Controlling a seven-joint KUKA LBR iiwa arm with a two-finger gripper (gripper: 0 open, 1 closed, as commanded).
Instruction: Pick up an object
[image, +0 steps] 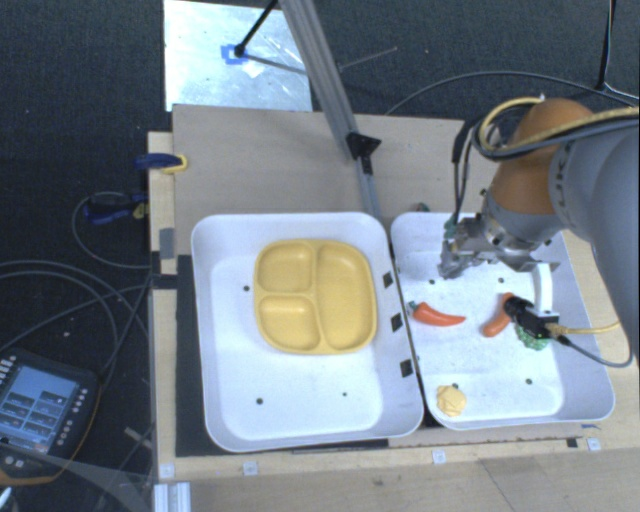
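Fingers, spread unclear, hover over glossy tapered orange carrot in smooth white bin.

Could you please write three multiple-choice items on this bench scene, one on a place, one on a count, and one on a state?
1. Where does the yellow divided plate lie?
A. In the left bin
B. In the right bin
C. On the floor

2. How many compartments does the plate have?
A. Two
B. Three
C. Five

3. How does the gripper stand to the orange carrot?
A. It has lifted the carrot
B. It presses the carrot into the plate
C. It is above the right bin, apart from the carrot

Answers:
1. A, the plate rests on the floor of the left bin.
2. B, ridges split it into one long section and two smaller ones.
3. C, the carrot lies on the floor of the right bin, nearer the camera than the gripper, with bare white between them.
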